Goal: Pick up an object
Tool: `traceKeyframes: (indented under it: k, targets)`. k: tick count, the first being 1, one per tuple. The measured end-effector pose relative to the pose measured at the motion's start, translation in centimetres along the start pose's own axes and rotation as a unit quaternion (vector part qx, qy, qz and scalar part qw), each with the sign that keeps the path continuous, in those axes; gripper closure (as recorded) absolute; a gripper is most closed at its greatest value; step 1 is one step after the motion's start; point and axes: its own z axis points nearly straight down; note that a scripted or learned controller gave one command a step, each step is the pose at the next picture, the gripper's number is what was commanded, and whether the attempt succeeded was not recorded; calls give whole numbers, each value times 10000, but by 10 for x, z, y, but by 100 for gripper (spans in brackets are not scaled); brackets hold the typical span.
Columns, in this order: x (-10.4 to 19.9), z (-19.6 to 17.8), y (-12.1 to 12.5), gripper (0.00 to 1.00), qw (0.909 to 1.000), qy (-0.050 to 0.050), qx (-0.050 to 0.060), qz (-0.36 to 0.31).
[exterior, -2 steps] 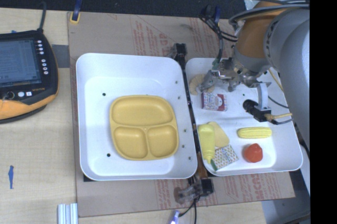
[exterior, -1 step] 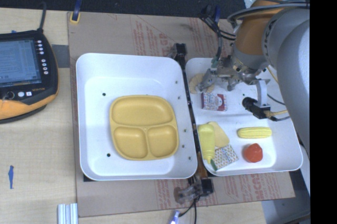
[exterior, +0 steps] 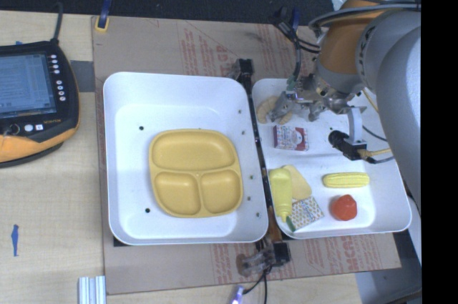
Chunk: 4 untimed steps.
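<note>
My gripper hangs over the far left part of the right bin, fingers spread and nothing between them. Just below it lies a red-and-white packet. A beige piece rests at the bin's far left corner, beside the gripper. Nearer the front are a yellow corn cob, a red tomato, a yellow bottle and a patterned packet.
The left bin holds a yellow divided plate. A control tablet sits on the bench at far left. The grey arm covers the right bin's far right side, with a black cable part below it.
</note>
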Motion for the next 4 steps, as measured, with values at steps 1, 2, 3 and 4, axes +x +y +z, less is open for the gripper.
traceKeyframes:
  k: [1,2,3,4]
  targets:
    - [0,0,0,0,10000,-1,-4,-6]
    - [1,0,1,0,10000,1,-2,-2]
    - [5,0,1,0,10000,6,-2,-2]
    - [3,0,1,0,10000,6,-8,7]
